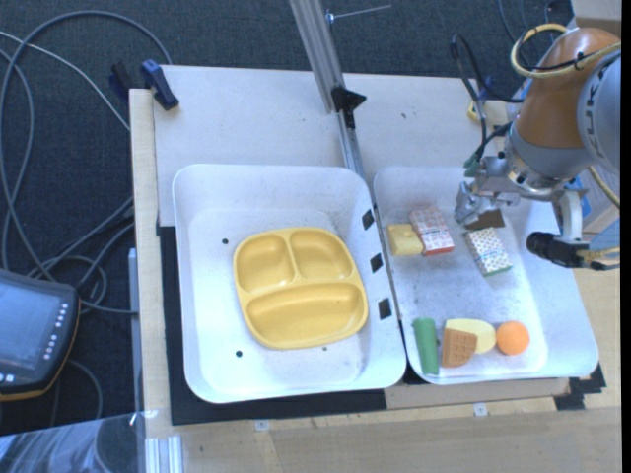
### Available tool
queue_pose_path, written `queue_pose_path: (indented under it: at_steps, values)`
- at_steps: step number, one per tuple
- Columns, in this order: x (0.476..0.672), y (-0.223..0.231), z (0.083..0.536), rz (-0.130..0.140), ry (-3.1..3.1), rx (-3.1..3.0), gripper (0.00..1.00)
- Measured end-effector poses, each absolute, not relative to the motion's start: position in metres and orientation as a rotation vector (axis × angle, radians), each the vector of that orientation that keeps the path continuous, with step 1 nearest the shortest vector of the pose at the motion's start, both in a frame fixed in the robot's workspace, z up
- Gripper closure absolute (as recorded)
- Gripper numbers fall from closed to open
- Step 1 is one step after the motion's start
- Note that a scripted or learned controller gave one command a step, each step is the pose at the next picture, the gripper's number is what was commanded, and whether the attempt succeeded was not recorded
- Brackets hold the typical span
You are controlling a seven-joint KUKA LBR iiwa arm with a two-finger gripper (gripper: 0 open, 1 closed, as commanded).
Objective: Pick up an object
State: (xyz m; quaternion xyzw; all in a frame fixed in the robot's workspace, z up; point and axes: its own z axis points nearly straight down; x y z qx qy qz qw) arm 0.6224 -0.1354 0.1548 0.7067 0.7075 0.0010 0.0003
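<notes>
White bins sit side by side: the left bin (pixel 197 264) holds a yellow divided plate (pixel 299 287). The right bin (pixel 567 338) holds a patterned green box (pixel 489 251), a red-and-white box (pixel 432 231), a yellow block (pixel 402 239), a green cylinder (pixel 425 345), a waffle piece (pixel 457 346) and an orange ball (pixel 512 338). The gripper (pixel 477 208) hangs just above the green box; its grip state cannot be told.

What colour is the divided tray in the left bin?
Yellow. The divided tray shows plainly in the camera view, lying in the left bin.
</notes>
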Motion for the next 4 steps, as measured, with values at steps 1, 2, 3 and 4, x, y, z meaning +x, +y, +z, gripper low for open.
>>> queue_pose_path:
  at_steps: [1,2,3,4]
  values:
    - [0.63,-0.134,0.218,0.008,2.218,2.214,1.0]
    - [0.633,-0.132,0.284,0.008,2.218,2.213,1.0]
    - [0.634,-0.132,0.297,0.004,2.22,2.217,1.0]
    - [0.61,-0.09,0.297,0.0,2.228,2.219,1.0]
